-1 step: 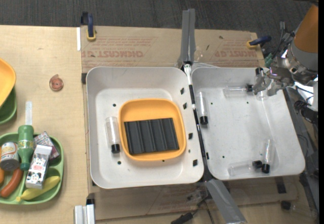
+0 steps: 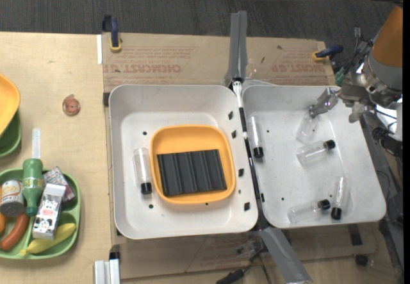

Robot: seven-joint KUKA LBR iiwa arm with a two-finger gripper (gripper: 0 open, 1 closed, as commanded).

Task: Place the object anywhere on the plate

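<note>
Orange plastic plate [image 2: 192, 138], square with rounded corners, carrying a black ribbed insert [image 2: 191, 171]: sits in the left white bin [image 2: 122, 212]; nothing from the right bin lies on it, so the placing appears not yet done.

Clear plastic vials with black caps, right white bin [image 2: 282, 209]: one along the left wall [image 2: 255, 138]; one mid-bin [image 2: 315, 152]; two near the front right corner, one upright-lying [image 2: 337, 198], one flatter [image 2: 306, 211]. A further clear vial [image 2: 309, 124] lies just below the gripper [image 2: 318, 108], apart from it as far as can be judged.

Grey arm with orange band: enters at upper right, gripper over the right bin's back right area. Whether it is spread or pressed together cannot be told at this size; nothing is seen pinched.

Remaining, by judgement: pick one vial, carry it over the centre divider [image 2: 238, 52], set it on the plate.

Also in the left bin: one clear vial [image 2: 141, 170] just beside the plate's left edge.

Obstacles: bin walls and divider between bins; clear vials likely to roll.

Bench [image 2: 51, 71], far left: green tray of toy food [image 2: 38, 212], small pink disc [image 2: 71, 106].
</note>
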